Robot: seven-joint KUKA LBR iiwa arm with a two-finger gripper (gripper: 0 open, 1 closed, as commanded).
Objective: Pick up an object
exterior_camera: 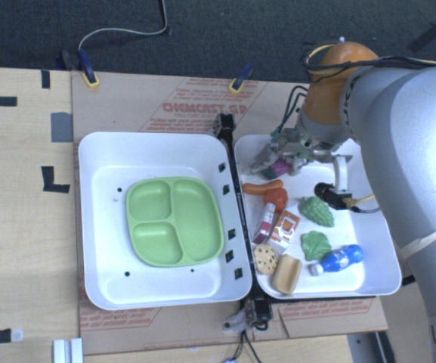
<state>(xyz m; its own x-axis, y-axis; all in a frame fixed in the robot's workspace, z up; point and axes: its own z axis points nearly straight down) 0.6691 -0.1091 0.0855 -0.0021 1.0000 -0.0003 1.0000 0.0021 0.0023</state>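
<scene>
I can't tell how the jaws stand; my gripper hangs low over the far left corner of the right bin. Just near of it lies an orange carrot, then snack packets, green leafy pieces and a blue bottle. The left bin holds a green divided plate.

Bright even light, soft shadows, slight blur

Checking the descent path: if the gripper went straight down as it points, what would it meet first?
Probably the orange carrot-shaped toy, just below the gripper in the right white bin; depth is unclear.
</scene>
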